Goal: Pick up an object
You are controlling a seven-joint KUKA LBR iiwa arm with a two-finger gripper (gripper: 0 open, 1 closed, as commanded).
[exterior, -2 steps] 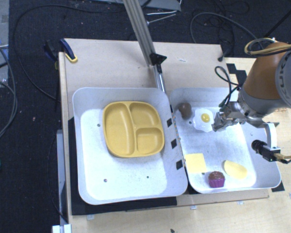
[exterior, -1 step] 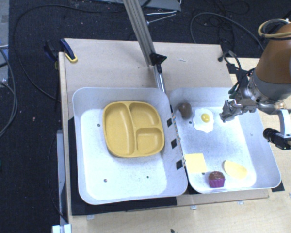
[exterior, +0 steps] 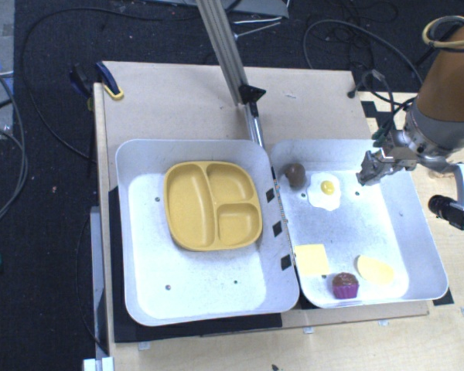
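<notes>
My tool (exterior: 369, 172) hangs over the far right part of the right bin (exterior: 417, 242), just right of the toy fried egg (exterior: 325, 192) and apart from it, with nothing between its dark tips; from this slanted view I cannot tell how far apart they stand. My arm (exterior: 447, 91) comes in from the right, its orange band sitting above the grey wrist. The right bin carries 5 things: the fried egg near the far edge, a small brown round piece (exterior: 295, 174) just left of the egg by the bin's far left corner, a pale yellow square slice (exterior: 312, 259) like cheese near the left wall, a purple-and-brown piece (exterior: 345, 285) like a cupcake at the near edge, and a pale yellow rounded piece (exterior: 375, 270) just right of that one. All 5 lie on the bin floor, well separated except the last 2, which sit close together. The left bin (exterior: 139, 284) holds a yellow divided plate (exterior: 213, 205) with 3 compartments, lying flat toward the bin's far half. Both bins rest side by side on the table (exterior: 170, 99), their inner edges overlapping.
</notes>
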